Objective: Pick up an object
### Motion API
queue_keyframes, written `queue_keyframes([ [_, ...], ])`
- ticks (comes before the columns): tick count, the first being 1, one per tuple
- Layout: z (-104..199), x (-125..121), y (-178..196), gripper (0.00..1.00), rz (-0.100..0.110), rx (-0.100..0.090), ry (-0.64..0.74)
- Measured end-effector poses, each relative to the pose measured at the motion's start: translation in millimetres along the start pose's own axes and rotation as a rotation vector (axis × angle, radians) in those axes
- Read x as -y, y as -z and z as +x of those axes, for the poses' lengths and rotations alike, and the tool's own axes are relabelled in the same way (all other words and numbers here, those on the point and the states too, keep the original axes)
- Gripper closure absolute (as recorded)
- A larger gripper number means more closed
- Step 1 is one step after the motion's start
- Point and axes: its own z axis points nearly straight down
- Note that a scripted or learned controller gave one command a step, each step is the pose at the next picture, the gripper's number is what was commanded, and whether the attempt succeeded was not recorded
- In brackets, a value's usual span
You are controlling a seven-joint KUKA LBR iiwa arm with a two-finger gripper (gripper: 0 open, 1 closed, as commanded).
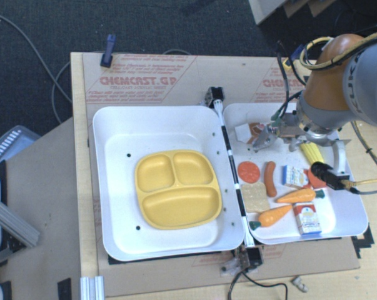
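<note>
Right bin point(357, 220) holds the pick candidates, all toy food, clustered in its middle and near half. Count: two carrots, one point(274, 215) near the bin's front left and the other point(299, 195) just behind it; one red sausage point(271, 179) standing lengthwise; one red round slice point(249, 172) just left of the sausage; one pale bread slice point(255, 197) under those two; one yellow corn cob point(311, 151) near the arm; one small blue-and-white carton point(294, 175); one red-and-white box point(308, 219) at front right. A small brown-and-white item point(256, 129) lies at the far left of the bin; what it is cannot be told.

Claw point(261, 140) hangs over the bin's far left part, beside that brown item, pointing left. Cannot tell how the claw is set, and no item is visibly in it.

Left bin point(107, 136): one yellow divided plate point(178, 189), three compartments.

Both bins sit side by side on the desk point(144, 74), on a printed brown sheet. One blue clip point(107, 50) at the sheet's far edge.
</note>
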Motion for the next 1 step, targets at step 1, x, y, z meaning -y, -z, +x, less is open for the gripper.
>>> queue_keyframes([
  [1,-23.8,28.2,-47.7,0.00,0.003,0.000,-0.001],
])
